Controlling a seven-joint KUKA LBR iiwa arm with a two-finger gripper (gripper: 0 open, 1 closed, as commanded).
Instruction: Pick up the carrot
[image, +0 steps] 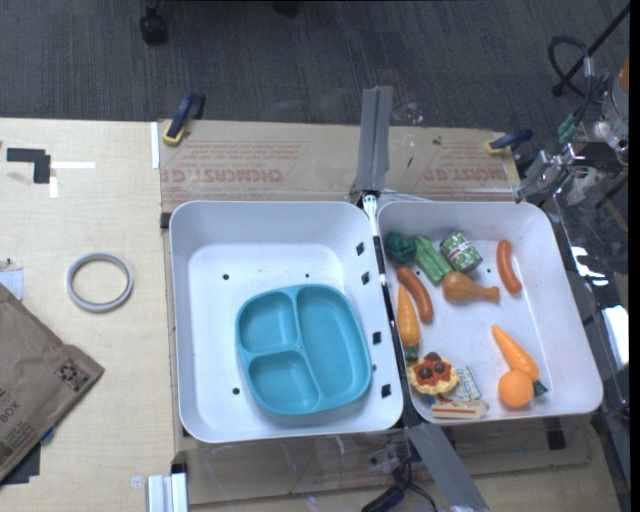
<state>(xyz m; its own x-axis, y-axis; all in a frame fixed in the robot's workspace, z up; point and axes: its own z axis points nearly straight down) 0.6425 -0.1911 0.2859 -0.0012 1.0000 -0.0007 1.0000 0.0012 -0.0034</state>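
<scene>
**A:** Carrot (515, 351) sitting in the right bin (572, 300), low down toward the right wall, tilted, tip pointing up-left. Just above an orange (516, 389) in the near right corner.

**B:** Yep. Same bin also packed with a chicken drumstick (470, 290) mid-bin, two sausages (510, 266), a green can (461, 251) near the far edge, a little pizza (434, 373) by the near left corner. Left bin (200, 330) holding a teal divided plate (301, 348).

**A:** And the gripper (545, 175)?

**B:** Parked off the far right corner of the right bin, well apart from the carrot. Open or closed, can't tell, too cluttered there.
</scene>
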